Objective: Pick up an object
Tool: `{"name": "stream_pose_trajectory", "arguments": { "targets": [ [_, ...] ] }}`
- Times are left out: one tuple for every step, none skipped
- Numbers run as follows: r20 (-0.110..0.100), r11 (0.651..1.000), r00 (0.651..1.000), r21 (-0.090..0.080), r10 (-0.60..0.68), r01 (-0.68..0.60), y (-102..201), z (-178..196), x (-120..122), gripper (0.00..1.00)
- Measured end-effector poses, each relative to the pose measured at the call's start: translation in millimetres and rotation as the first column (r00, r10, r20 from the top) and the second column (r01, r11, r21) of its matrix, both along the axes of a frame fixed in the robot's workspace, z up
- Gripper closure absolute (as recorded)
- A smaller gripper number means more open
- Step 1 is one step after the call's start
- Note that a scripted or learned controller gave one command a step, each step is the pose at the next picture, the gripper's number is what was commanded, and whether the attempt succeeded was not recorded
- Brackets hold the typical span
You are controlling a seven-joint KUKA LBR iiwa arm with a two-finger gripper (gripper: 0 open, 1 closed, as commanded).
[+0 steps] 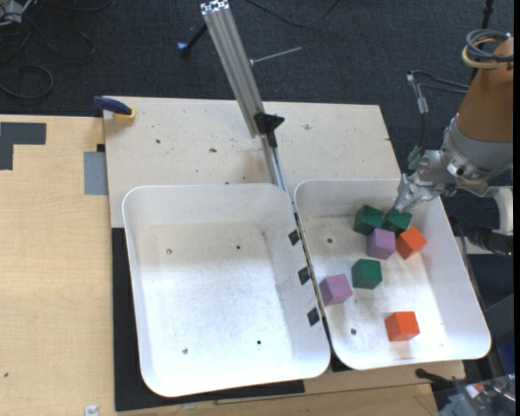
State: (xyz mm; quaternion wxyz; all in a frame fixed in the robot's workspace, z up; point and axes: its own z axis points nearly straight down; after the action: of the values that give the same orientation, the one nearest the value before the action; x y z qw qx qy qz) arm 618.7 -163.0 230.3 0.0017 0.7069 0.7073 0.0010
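The right bin holds several small cubes. At its back sit a dark green cube and another green cube, with a purple cube and an orange cube just in front of them. Nearer the middle lie a green cube and a purple cube. An orange cube rests alone toward the front. My gripper comes down from the right over the back of this bin, its tip right above the second green cube.
The left bin stands beside the right one, with black clips along the shared wall. A slanted aluminium bar rises behind the bins. A blue and yellow clamp lies at the bench's back left corner.
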Motion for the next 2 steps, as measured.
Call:
{"name": "stream_pose_trajectory", "arguments": {
  "targets": [
    [-0.005, 1.0, 1.0, 0.0, 0.002, -0.002, 0.0, -3.0, 0.1, 1.0],
    [-0.009, 1.0, 1.0, 0.004, 0.003, -0.003, 55.3, -13.5, -6.7, 1.0]
  ]
}}
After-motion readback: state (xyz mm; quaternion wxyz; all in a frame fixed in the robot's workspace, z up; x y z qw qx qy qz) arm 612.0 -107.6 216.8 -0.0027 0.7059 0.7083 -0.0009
